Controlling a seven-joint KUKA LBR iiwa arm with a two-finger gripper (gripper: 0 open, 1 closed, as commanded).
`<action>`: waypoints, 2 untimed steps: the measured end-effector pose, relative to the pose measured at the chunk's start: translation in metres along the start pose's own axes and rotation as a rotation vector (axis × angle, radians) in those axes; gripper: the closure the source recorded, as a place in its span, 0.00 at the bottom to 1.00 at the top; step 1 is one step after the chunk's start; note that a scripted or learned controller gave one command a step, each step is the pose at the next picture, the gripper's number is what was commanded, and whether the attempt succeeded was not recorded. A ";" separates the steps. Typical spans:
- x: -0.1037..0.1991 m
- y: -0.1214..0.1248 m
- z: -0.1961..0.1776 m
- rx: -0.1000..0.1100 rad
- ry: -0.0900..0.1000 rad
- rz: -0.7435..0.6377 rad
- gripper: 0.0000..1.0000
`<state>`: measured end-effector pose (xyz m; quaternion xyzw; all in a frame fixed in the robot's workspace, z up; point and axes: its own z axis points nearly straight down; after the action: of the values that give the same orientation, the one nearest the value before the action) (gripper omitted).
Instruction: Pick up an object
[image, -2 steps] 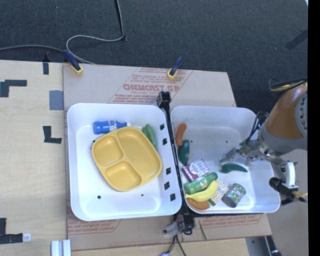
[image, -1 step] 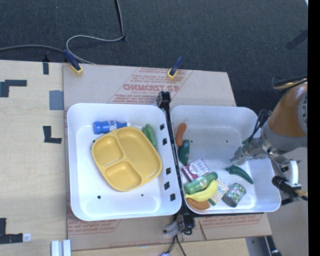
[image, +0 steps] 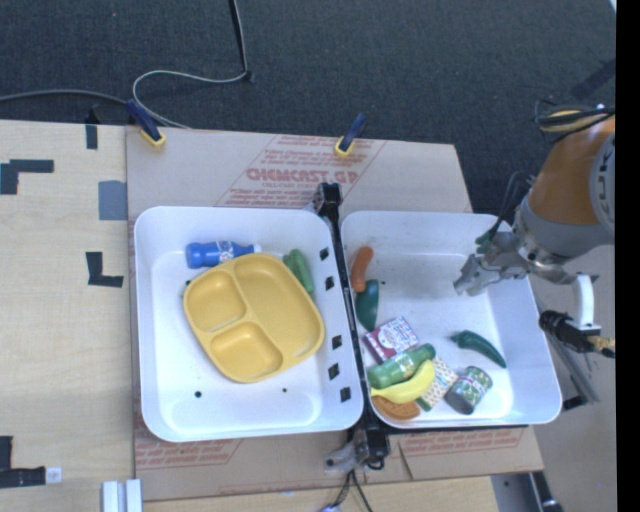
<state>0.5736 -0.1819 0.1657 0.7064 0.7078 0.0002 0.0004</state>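
The left bin (image: 160, 400) holds a yellow divided plate (image: 252, 316), lying tilted across its middle with three compartments facing up. Behind the plate, at the bin's far side, a blue bottle (image: 218, 253) lies on its side, touching the plate's rim. Just to the right of the bottle a green vegetable (image: 298, 270) rests against the plate's far right edge, near the wall between the bins.

The right bin (image: 520, 400) carries the rest of the objects, mostly gathered on its left and near sides. Close to the dividing wall lies an orange carrot-like piece (image: 360, 263), and just below it a dark green pepper (image: 370, 300). Nearer the camera sits a pink and white packet (image: 391, 337), then a green cucumber-like piece (image: 400, 365) lying over a yellow banana (image: 414, 383), with an orange item (image: 395, 408) under them at the near rim. Beside the banana are a small patterned packet (image: 439, 386) and a can (image: 468, 389) on its side. A loose dark green chili (image: 478, 346) lies apart, toward the bin's right.

The gripper (image: 476, 279) hangs over the far right part of the right bin, above bare white floor, well apart from the chili. Whether its fingers are spread or closed cannot be told; nothing is seen between them.
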 end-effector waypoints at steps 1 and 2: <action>0.000 0.000 0.000 0.001 0.000 0.000 0.00; -0.037 -0.008 0.077 -0.001 0.004 -0.001 0.00</action>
<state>0.5661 -0.2191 0.0887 0.7062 0.7081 0.0018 -0.0008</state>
